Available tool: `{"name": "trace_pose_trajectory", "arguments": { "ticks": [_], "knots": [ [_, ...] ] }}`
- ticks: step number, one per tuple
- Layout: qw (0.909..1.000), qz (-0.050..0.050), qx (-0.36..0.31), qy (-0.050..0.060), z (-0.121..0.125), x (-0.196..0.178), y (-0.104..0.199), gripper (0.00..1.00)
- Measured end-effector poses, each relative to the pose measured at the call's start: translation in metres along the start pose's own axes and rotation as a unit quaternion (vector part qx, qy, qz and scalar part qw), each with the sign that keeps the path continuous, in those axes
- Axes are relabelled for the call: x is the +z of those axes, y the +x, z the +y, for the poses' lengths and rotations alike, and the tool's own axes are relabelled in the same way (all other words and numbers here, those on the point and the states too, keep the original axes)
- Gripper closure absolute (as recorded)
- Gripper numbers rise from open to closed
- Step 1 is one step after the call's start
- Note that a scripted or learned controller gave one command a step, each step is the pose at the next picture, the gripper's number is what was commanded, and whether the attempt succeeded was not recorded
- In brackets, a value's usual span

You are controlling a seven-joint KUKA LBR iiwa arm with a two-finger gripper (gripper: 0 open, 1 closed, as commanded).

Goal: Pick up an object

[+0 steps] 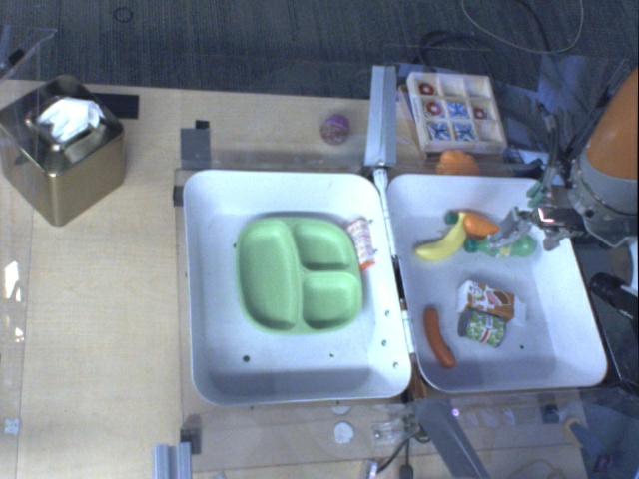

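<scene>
Camera view: The gripper [519, 226] sits low over the upper right part of the right bin [579, 307], reaching in from the right edge of the scene. Whether it is parted or closed cannot be told at this slant, and no object can be confirmed in its grasp.

Candidate objects lie in a cluster just to the left of the gripper. The green toy [504, 248] is touching or nearly touching the gripper tip, directly below it in the frame. The orange carrot [479, 225] lies just beside the tip on its left. The banana [442, 244] is next in line, further left; its long axis runs from lower left to upper right, so its upper end points toward the gripper.

Two more objects lie apart from this cluster, toward the near side of the same bin: the printed packet [486, 313] below the gripper, and the sausage [438, 335] to the lower left, its long axis running roughly along the bin's left wall.

The left bin [210, 367] holds a green divided tray [300, 272] and a small wrapper [361, 241] at its right edge, well apart from the gripper.

Judgement: the nearest target is the green toy, requiring little or no sideways travel
</scene>
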State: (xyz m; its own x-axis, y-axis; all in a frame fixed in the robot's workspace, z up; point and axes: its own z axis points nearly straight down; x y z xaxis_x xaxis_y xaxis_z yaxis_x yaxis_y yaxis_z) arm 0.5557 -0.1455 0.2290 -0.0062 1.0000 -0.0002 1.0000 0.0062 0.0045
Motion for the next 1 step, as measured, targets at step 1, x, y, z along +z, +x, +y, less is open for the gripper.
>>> {"name": "trace_pose_trajectory", "arguments": {
  "ticks": [1],
  "knots": [
    [0.9973,0.0,-0.073,0.0,-0.037,0.0933,-0.0011,0.0]
  ]
}}
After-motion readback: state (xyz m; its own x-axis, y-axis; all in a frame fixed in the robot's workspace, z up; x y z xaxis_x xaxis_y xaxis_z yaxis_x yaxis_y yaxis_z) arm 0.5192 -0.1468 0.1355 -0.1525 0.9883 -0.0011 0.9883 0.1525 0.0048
